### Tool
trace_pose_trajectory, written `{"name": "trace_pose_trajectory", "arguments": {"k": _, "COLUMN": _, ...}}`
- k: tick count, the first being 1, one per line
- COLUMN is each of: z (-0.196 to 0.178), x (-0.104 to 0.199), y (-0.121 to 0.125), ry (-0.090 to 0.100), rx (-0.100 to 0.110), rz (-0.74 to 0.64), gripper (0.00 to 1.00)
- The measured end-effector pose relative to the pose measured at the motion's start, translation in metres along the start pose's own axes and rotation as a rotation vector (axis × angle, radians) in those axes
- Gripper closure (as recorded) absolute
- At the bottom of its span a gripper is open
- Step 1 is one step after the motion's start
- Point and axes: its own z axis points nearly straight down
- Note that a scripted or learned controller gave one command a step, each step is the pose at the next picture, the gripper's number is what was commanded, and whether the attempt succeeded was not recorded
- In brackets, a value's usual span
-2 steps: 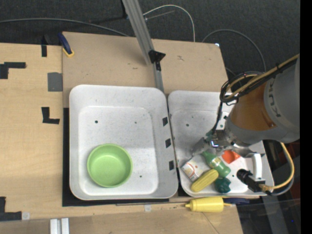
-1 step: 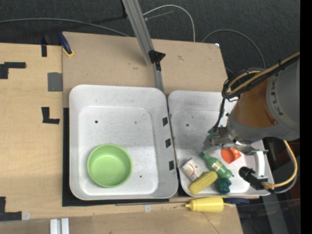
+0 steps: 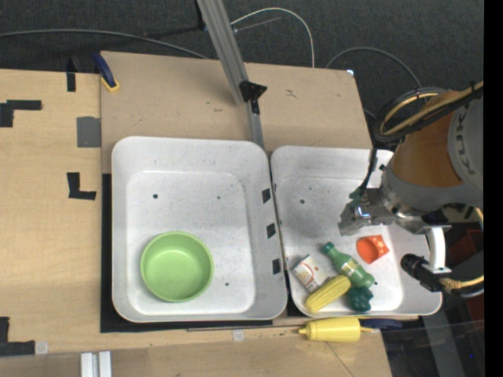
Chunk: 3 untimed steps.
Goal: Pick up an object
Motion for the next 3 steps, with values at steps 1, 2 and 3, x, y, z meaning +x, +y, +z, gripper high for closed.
{"name": "trace_pose_trajectory", "arguments": {"k": 1, "z": -0.037, "x": 0.000, "y": 0.001, "ry": 0.000, "rx": 0.001, "rz": -0.001, "gripper": 1.00}}
{"name": "trace_pose_trajectory", "arguments": {"k": 2, "z": -0.048, "x": 0.041, "y": 0.034, "ry": 0.002, "rx": 0.001, "rz": -0.006, "gripper": 1.00}}
{"name": "trace_pose_trajectory", "arguments": {"k": 3, "z": -0.060, "x": 0.088, "y": 0.060, "ry": 0.003, "rx": 0.002, "rz": -0.006, "gripper": 1.00}}
